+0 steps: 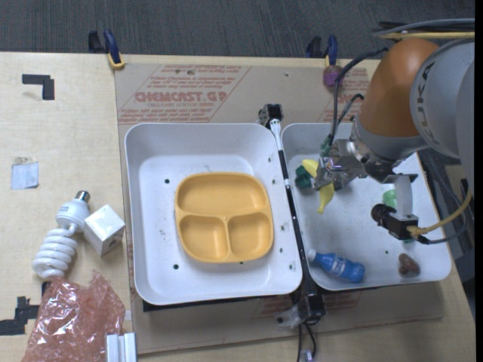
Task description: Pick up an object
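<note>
My gripper (331, 173) is down in the upper left part of the right bin (430, 270). It sits right on a yellow object (325, 197), which sticks out below it, with another yellow bit showing at its left. A green object (303, 173) lies against the gripper's left side. The gripper's body hides where it meets the yellow object. In the same bin a blue bottle (339, 266) lies near the front edge, a small brown object (408, 263) rests at the front right, and a small green piece (390, 198) lies right of the gripper.
The left bin (151, 270) holds a yellow divided plate (224, 217). On the bench to the left lie a white spiral bulb (60, 240), a white cube (104, 229) and crumpled pink plastic (72, 319). A black fitting with a cable (392, 221) hangs off the arm over the right bin.
</note>
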Action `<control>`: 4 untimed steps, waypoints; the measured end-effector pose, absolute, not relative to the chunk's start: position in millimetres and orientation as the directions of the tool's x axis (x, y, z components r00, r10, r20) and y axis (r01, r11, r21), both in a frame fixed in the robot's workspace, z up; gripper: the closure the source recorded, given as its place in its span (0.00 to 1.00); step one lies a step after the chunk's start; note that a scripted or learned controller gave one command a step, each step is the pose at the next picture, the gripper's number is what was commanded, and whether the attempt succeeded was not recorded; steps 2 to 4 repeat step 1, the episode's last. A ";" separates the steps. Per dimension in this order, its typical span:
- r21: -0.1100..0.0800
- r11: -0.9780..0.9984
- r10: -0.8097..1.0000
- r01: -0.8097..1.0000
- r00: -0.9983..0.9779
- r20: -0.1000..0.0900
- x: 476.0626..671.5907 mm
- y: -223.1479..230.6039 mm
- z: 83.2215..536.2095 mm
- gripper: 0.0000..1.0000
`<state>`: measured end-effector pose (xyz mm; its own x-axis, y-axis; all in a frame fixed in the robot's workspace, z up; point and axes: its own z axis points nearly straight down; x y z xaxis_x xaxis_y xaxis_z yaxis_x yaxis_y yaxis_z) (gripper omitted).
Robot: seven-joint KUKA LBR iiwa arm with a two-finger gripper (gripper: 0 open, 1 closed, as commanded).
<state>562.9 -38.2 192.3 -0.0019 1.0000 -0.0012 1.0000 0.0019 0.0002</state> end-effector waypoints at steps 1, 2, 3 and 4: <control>0.000 0.002 1.000 1.000 -0.002 -0.001 564.5 7.3 203.9 1.00; 0.000 0.002 1.000 1.000 -0.002 -0.001 564.5 7.3 203.9 1.00; 0.000 0.002 1.000 1.000 -0.002 -0.001 564.5 7.3 203.9 1.00; 0.000 0.002 1.000 1.000 -0.002 -0.001 564.5 7.3 203.9 1.00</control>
